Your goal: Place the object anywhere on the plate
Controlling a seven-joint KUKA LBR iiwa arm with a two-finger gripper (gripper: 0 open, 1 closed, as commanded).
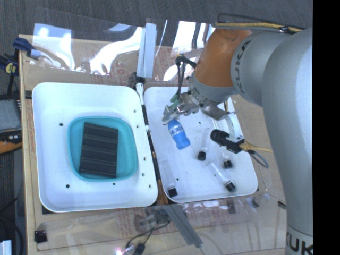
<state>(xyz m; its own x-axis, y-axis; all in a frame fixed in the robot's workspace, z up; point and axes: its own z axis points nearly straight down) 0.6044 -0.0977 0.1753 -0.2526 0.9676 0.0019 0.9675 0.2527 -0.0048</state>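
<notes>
While the gripper (178,110) hovers | bottle (179,134) just below it, long axis slanting | finger state: cannot tell

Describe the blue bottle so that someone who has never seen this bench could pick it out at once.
Start at the right bin, the one the grey arm reaches over. Just below the gripper, toward the bin's upper left, lies a small blue bottle. It is the only blue thing there; its neighbours are small and black.

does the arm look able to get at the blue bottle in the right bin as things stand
Probably yes. The end effector hangs right over the blue bottle, which lies apart from the small black pieces in the right bin, so nothing appears to block the way.
</notes>
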